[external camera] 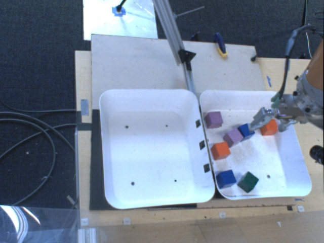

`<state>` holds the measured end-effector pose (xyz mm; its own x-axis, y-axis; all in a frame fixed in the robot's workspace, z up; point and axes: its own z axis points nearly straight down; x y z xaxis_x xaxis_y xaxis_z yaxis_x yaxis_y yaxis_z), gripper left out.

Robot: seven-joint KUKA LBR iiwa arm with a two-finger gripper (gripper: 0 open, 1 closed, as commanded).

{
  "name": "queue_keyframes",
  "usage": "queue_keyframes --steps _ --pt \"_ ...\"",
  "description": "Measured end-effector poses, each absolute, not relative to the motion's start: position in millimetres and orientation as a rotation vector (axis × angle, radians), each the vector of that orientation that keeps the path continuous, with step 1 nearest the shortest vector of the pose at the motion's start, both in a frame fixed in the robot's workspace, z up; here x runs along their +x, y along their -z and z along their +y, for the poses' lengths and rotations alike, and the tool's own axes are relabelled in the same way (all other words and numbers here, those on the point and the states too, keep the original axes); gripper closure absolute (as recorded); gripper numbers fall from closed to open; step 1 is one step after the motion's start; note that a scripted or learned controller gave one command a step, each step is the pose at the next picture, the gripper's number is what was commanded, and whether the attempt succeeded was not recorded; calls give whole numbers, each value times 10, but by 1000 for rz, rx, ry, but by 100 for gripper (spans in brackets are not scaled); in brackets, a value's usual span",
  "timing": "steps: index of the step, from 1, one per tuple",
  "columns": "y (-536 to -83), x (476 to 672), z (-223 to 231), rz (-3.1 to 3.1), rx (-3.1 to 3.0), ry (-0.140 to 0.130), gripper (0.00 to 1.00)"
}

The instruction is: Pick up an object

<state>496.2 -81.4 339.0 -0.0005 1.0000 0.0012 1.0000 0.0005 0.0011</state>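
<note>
My gripper (272, 121) reaches in from the right over the right bin (293, 161). An orange block (269, 128) sits between its two grey fingers (260, 118), and the gripper is shut on it. Just left of that lie a blue block (246, 131) and a lilac block (233, 136), touching each other. A purple block (213, 119) rests near the bin's left wall. A second orange block (220, 150) lies below the lilac one. Another blue block (226, 178) and a dark green block (248, 181) sit by the front rim.
The left bin (152, 146) stands beside the right one, sharing a raised divider (201, 135). A slanted metal pole (172, 29) crosses the board behind the bins. Black cables (30, 135) lie on the floor at left.
</note>
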Motion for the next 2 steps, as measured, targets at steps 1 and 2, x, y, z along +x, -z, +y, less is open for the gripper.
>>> queue_keyframes --steps 1,2 --pt "-5145 4846 -1442 -2229 -2231 10 0" --pt "-5268 4843 -1801 -2225 -2229 4 0"
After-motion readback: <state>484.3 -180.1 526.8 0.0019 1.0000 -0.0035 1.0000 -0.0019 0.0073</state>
